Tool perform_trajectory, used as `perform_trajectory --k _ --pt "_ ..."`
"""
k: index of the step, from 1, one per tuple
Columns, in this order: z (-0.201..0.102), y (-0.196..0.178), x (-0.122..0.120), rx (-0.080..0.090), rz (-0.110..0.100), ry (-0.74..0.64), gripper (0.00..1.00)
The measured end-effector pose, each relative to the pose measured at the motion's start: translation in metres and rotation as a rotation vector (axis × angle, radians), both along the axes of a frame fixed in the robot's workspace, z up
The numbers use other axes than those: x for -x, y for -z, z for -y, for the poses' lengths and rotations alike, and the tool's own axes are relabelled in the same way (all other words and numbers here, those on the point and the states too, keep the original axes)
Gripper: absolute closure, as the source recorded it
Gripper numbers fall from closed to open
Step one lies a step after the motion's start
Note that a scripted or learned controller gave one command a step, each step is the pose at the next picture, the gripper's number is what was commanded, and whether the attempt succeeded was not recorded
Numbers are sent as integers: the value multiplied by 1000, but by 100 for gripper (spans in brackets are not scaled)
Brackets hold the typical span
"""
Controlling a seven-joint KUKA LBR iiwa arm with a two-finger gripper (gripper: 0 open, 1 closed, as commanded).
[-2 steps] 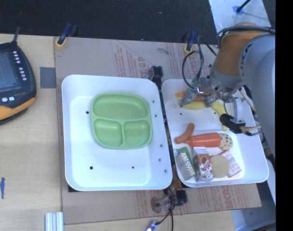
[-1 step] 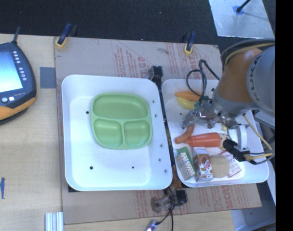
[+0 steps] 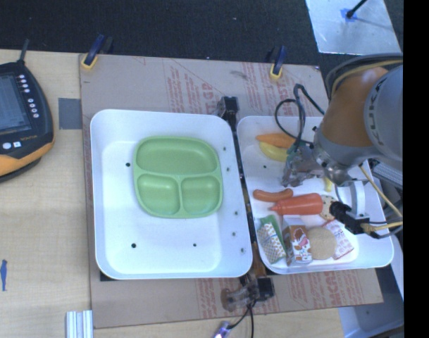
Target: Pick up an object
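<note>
Your gripper [image 3: 299, 169] sits low in the right bin [image 3: 383, 259], just above the orange carrot [image 3: 299, 204] and hot dog [image 3: 272, 194]; you cannot tell its opening. Crowded items (banana [image 3: 274, 145] close by) could make it nudge rather than grasp.

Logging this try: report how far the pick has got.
Done: the arm's gripper is down over the right bin. In hand: nothing visibly lifted. Left: the grasp and lift; the carrot, hot dog and banana lie in that bin.
</note>
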State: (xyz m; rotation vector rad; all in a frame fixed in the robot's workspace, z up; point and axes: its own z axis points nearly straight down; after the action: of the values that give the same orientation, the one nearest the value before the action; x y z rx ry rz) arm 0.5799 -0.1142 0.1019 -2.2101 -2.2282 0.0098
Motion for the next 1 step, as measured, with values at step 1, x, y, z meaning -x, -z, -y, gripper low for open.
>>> perform_trajectory --k 1 --pt "0 0 0 0 0 -1 0"
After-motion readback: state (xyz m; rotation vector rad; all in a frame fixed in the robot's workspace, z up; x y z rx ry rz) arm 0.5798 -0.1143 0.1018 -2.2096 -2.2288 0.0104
